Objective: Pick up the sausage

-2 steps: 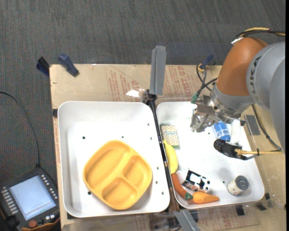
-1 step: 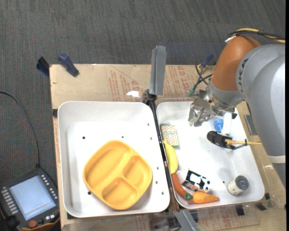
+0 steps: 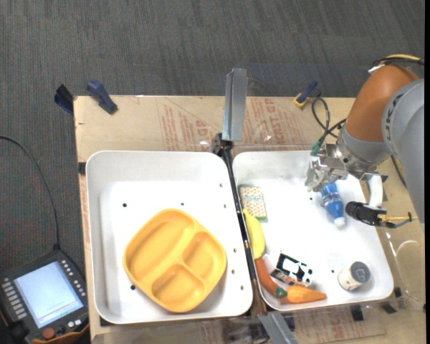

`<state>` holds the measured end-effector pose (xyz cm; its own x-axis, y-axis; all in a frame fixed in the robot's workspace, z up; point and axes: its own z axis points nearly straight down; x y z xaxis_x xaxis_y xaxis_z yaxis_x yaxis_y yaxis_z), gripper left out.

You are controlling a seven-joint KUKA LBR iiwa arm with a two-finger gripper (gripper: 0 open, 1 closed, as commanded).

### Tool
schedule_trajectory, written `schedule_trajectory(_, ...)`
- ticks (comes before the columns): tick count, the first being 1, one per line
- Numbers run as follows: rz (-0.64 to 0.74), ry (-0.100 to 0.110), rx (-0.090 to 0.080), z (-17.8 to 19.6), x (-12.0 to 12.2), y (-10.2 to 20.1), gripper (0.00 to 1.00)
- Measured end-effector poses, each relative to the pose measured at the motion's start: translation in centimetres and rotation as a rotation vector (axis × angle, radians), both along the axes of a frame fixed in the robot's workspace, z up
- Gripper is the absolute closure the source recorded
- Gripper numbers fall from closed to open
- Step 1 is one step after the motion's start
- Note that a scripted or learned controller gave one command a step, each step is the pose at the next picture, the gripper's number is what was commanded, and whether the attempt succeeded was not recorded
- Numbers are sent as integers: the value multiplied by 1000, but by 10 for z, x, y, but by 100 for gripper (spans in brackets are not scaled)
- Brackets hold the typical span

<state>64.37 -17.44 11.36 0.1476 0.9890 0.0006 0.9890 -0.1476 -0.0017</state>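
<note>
cardboard-topped bench [image 3: 165,120] | reddish-brown curved sausage [image 3: 266,276] lying at right white bin [image 3: 287,165] front-left, beside yellow banana [image 3: 254,235] | claw [image 3: 322,176] over blue bottle [image 3: 332,203], opening: can't tell

Glossy plastic tray [image 3: 173,260] (yellow, smooth)

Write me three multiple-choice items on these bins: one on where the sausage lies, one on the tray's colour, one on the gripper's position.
1. Where is the sausage?
A. On the yellow tray
B. In the right bin, near its front-left corner
C. On the cardboard behind the bins

2. What colour is the divided tray?
A. Yellow
B. Blue
C. Red

3. Where is the gripper?
A. Above the left bin
B. At the sausage
C. Over the back of the right bin, at the blue bottle

Key: 1 B, it lies beside the carrot; 2 A, plainly yellow; 3 C, far from the sausage.
</note>
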Motion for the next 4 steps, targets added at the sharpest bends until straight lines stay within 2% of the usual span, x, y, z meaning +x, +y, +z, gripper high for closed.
schedule_trajectory(1, -265, 4, 1, 8, -66, 43, 100)
schedule_trajectory(2, -359, 3, -1, 81, -36, 118, 100)
schedule_trajectory(3, 142, 4, 3, -27, -105, 39, 100)
schedule_trajectory(4, -64, 5, 2, -28, -106, 71, 100)
